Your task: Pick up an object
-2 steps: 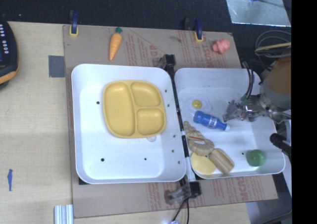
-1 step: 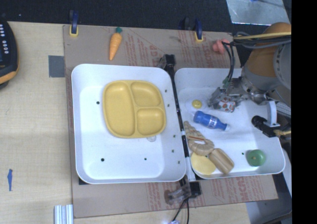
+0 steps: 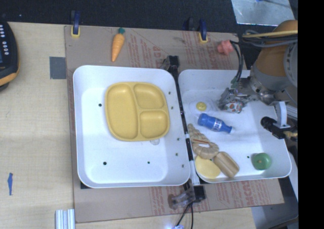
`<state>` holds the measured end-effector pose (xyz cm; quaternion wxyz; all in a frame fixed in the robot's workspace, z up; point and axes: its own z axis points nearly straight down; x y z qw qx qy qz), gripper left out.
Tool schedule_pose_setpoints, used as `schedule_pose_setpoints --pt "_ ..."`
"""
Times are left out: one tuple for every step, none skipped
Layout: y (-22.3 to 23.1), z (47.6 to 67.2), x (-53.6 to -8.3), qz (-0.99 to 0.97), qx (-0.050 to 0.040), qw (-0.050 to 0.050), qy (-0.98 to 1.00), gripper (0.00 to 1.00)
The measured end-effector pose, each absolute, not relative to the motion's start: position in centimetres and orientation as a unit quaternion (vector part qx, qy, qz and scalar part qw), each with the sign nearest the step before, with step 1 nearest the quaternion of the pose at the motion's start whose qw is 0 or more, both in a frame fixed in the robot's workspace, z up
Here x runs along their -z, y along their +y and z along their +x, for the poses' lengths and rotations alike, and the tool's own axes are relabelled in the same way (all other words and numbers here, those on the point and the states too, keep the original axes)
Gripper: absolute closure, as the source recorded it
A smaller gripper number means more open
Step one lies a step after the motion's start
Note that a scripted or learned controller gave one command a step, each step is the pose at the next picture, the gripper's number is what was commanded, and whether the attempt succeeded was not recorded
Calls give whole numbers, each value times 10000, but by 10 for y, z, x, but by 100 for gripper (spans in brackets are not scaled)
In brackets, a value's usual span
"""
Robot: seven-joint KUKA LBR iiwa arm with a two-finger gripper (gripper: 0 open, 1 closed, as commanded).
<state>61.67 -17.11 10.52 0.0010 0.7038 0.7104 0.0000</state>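
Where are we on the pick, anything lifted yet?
Nothing looks lifted. The gripper is low in the right bin, near the small yellow ball and blue bottle; whether it has hold of anything can't be told. Grasping and raising an object remain.

Pretty clearly a robotics lab setup, not anyone's kitchen. The wooden counter has a cardboard sheet clamped to it with blue clips, two white bins sit side by side with cables running between them, and a grey and orange robot arm reaches in. The stuff lying around is toy food, like a plastic carrot and a yellow divided plate.
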Motion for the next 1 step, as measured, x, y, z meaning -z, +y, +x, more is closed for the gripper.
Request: schedule_pose_setpoints --pt "-85 636 -199 7025 -38 21 7117 100"
